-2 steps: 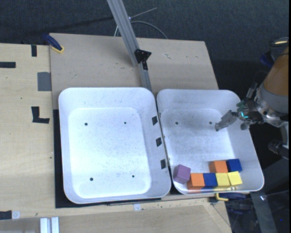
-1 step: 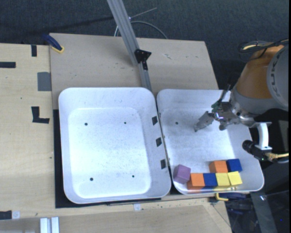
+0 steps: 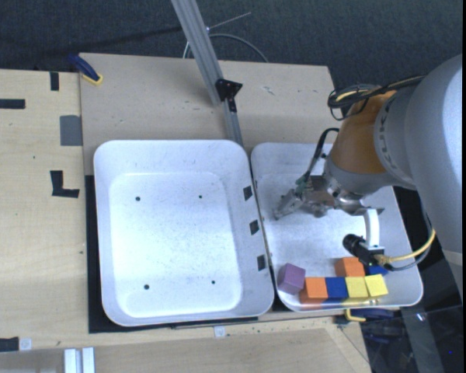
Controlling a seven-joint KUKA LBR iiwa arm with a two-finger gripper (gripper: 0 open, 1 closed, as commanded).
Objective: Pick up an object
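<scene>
Several small blocks lie in the near corner of the right bin point(image 3: 388, 208). A purple block point(image 3: 292, 277) is leftmost. Beside it runs a row of an orange block point(image 3: 316, 287), a blue block point(image 3: 336, 287) and two yellow blocks point(image 3: 358, 287). A second orange block point(image 3: 348, 267) sits just behind that row. My gripper point(image 3: 289, 198) hangs over the left middle of the right bin, well behind the blocks. Its fingers point(image 3: 282, 208) point left, spread open, with nothing between them.
The left bin point(image 3: 109, 162) lies alongside, sharing a raised middle rim point(image 3: 252, 208) with black clips. A slanted metal pole point(image 3: 202, 41) crosses the back of the bench. A black and white cable fitting point(image 3: 365, 243) hangs from the wrist above the blocks.
</scene>
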